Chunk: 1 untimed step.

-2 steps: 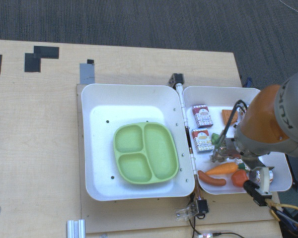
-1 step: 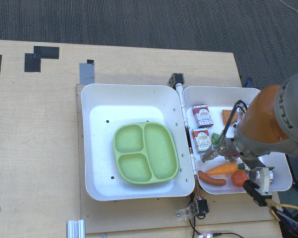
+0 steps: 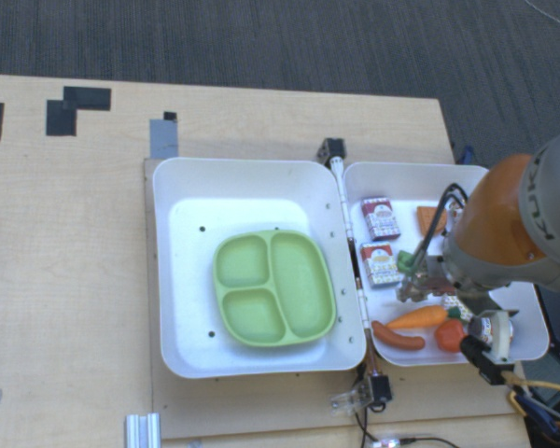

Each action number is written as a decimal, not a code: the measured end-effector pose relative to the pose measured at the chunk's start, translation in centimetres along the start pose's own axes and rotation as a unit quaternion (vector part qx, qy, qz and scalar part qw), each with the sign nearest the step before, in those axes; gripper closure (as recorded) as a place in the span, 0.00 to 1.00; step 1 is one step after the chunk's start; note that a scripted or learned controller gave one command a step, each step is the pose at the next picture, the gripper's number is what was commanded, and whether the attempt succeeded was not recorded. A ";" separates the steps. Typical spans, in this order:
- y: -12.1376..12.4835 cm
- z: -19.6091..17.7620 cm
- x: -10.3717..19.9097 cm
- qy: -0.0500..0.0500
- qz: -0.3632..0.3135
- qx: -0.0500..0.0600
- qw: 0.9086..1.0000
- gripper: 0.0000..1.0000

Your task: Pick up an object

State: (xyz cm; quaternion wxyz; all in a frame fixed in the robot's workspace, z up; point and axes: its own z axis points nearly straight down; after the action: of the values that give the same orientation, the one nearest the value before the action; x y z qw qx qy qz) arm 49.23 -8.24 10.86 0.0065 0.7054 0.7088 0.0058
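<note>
Orange carrot (image 3: 418, 318) just below gripper (image 3: 413, 286)

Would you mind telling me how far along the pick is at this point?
Done: the arm has reached over the right bin. In hand: the gripper sits low among the items, just above the carrot and sausage. Left: nothing looks lifted; both still lie on the bin floor, so the grasp and lift remain.

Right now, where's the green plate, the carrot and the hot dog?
green plate (image 3: 275, 287), camera view, middle divider.
carrot (image 3: 418, 318), camera view, middle of its body.
hot dog (image 3: 399, 336), camera view, its middle.
</note>
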 end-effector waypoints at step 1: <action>0.0 0.0 0.0 0.000 0.000 0.000 1.000 0.00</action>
State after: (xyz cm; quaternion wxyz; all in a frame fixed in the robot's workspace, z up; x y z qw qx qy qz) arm 49.22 -8.24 10.86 0.0064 0.7054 0.7088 0.0057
